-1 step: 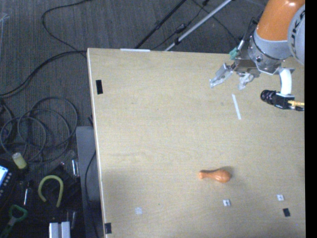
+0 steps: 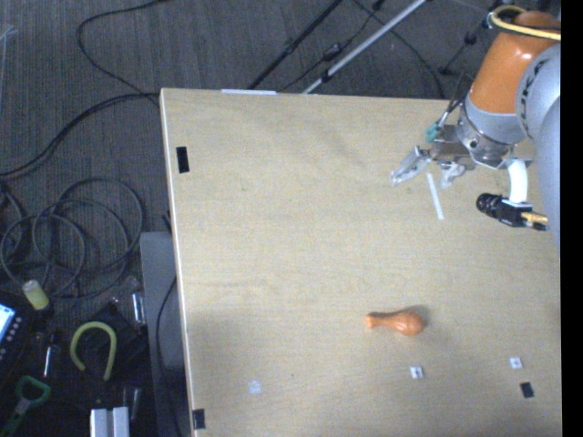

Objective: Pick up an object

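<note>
Small orange pear-shaped object [image 2: 397,322] lies lower centre-right on tan board [image 2: 273,244]. Looks light, smooth, rounded, likely to roll; grip across fat bulb end. Metal two-finger gripper [image 2: 426,167] upper right, well apart, fingers spread, holding nothing.

The arm [image 2: 537,71] is cut off at the right edge; the claw [image 2: 426,167] looks blurred.

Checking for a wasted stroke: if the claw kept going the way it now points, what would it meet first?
Probably just the bare tan board. The claw points down and toward the view's left, and the orange pear-shaped object lies well off that line, nearer the camera. Depth is hard to judge.
</note>
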Controlling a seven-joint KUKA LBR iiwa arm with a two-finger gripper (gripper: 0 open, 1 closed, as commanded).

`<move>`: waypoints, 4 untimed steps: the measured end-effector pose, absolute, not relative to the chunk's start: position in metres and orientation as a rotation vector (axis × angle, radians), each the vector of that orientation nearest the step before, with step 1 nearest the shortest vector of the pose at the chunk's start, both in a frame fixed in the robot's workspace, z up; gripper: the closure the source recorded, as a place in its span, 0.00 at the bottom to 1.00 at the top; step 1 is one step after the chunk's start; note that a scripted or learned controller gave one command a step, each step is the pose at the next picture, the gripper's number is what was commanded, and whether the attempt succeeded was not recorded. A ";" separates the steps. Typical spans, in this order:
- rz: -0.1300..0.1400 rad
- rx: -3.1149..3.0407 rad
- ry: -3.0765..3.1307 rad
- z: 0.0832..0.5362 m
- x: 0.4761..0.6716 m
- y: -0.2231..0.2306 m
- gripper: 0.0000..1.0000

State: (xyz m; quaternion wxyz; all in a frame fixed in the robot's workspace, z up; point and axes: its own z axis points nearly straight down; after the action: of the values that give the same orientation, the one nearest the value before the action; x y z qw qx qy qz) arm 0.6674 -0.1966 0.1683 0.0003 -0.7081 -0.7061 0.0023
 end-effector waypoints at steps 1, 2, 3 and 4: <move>0.005 -2.060 -2.372 0.148 0.668 -0.212 0.00; 0.003 -1.742 -2.615 0.084 0.669 -0.223 0.00; 0.002 -1.744 -2.616 0.094 0.669 -0.222 1.00; -0.001 -1.811 -2.568 0.163 0.669 -0.155 1.00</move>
State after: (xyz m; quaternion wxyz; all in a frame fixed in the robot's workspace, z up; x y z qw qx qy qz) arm 0.6690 -0.1554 0.1630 -0.0004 -0.5762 -0.8173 -0.0003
